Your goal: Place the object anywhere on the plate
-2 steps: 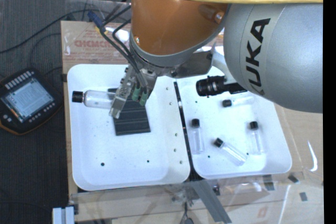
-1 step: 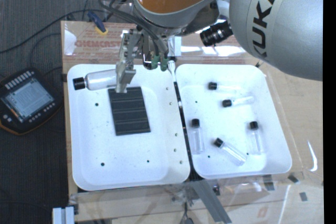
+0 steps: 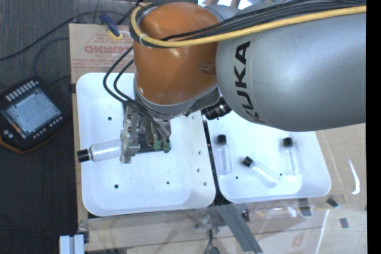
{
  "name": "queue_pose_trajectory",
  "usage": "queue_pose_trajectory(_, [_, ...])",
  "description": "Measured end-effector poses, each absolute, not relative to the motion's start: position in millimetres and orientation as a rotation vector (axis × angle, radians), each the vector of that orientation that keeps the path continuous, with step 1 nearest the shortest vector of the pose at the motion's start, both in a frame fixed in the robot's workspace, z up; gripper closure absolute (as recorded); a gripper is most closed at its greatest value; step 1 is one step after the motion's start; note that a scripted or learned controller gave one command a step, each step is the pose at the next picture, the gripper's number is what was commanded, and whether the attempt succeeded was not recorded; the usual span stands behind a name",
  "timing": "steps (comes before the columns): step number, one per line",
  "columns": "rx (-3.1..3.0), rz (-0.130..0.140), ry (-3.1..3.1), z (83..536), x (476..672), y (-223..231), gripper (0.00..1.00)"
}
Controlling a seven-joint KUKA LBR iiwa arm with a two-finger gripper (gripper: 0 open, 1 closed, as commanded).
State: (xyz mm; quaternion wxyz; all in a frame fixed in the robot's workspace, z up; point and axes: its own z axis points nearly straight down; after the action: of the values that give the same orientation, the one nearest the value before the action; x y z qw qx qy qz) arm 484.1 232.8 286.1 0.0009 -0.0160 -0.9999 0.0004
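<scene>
The arm is reaching over the left bin, its gripper hanging near the bin's middle. A clear bottle is lying flat by the bin's left edge, long axis crosswise, black cap pointing left, its other end touching the fingers; whether they are clamping it is unclear. Three more bottles are lying in the right bin.

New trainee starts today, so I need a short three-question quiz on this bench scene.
1. True or false: the clear black-capped vial in the left white bin stands upright.
2. How many clear black-capped vials lie in the right white bin?
A. one B. three C. five
3. Fill in: the two-finger gripper hangs over the ___ bin.

Key: 1 false, it lies on its side; 2 B; 3 left.
</scene>
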Motion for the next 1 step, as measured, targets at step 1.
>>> queue_pose_trajectory(1, [-0.067, -0.002, -3.142, 433.7, 519.3, 234.2, 1.00])
